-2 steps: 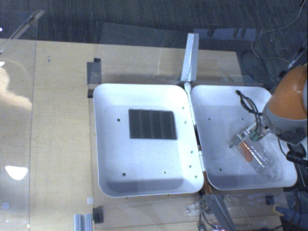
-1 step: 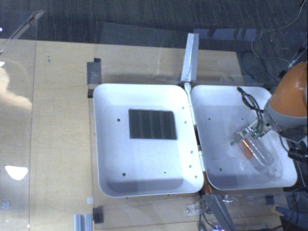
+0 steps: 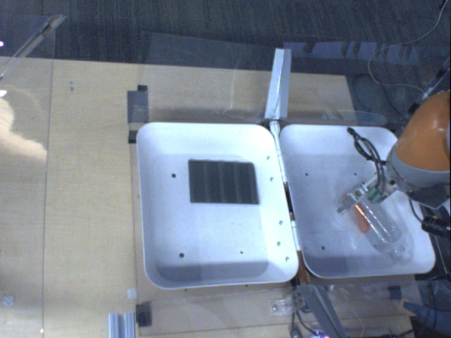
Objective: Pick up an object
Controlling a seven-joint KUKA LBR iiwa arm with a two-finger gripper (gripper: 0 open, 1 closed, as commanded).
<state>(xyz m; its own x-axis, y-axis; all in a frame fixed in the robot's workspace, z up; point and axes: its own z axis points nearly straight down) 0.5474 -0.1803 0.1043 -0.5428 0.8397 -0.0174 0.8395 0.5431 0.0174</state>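
Note:
A clear plastic bottle [image 3: 386, 229] with an orange band near its neck lies on its side in the right bin [image 3: 317, 182], toward that bin's front right. My gripper [image 3: 361, 201] reaches down from the grey and orange arm [image 3: 423, 146] and sits right at the bottle's neck end, touching or just above it. A flat dark ribbed rectangle [image 3: 223, 182] lies in the middle of the left bin [image 3: 162, 210], far from the gripper.
A narrow metal divider [image 3: 277, 94] stands up behind the seam between the bins. Black cables [image 3: 363, 145] loop off the wrist over the right bin. Wooden bench surface [image 3: 70, 189] spreads out to the left.

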